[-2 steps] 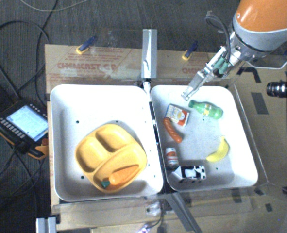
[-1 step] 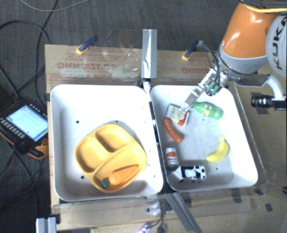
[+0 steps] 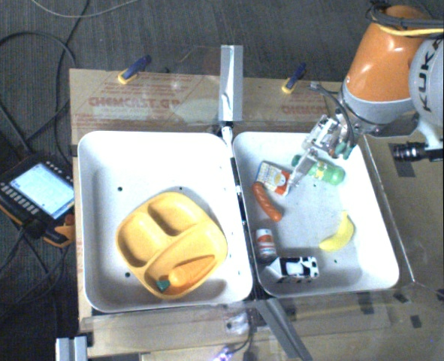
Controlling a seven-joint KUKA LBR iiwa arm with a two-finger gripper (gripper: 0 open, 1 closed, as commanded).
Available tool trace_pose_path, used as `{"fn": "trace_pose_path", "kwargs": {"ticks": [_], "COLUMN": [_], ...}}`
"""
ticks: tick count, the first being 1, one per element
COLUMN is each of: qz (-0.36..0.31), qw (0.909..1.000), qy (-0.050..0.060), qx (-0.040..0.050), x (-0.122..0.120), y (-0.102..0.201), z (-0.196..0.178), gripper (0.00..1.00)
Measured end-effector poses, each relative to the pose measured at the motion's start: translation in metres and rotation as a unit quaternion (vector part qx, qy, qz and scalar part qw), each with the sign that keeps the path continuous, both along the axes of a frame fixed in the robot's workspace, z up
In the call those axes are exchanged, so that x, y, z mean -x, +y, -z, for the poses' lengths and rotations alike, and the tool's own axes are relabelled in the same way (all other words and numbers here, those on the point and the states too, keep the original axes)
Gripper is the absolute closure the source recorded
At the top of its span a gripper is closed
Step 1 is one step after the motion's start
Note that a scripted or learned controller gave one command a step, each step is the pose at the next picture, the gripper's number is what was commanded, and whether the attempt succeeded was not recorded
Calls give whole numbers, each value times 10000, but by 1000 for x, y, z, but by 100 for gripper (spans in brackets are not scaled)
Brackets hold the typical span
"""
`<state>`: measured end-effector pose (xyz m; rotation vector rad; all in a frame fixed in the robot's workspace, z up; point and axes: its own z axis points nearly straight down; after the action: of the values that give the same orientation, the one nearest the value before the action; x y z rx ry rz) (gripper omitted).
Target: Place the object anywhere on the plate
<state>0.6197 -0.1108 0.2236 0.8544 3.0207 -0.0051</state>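
A yellow plate (image 3: 173, 239) with compartments lies in the left bin (image 3: 101, 156). On its front compartment rests an orange carrot-shaped piece (image 3: 191, 269) with a small teal end. My gripper (image 3: 303, 164) hangs over the back of the right bin (image 3: 372, 269), tilted down to the left. Its tip is between a small juice carton (image 3: 273, 177) and a green bottle (image 3: 328, 174). Nothing shows as held in it.
In the right bin also lie a reddish sausage (image 3: 267, 201), a yellow banana (image 3: 339, 235), a small can (image 3: 265, 243) and a black-and-white carton (image 3: 297, 268). A metal divider (image 3: 230, 89) stands between the bins at the back. A pendant (image 3: 37, 194) lies left of the bench.
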Motion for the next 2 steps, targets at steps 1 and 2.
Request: {"fn": "trace_pose_path", "kwargs": {"ticks": [1,2], "qz": [-2,1146], "qw": [10000,9934], "qy": [0,9], "qx": [-2,-32], "x": [0,26], "y": [0,7], "z": [0,78], "gripper": [0,0]}}
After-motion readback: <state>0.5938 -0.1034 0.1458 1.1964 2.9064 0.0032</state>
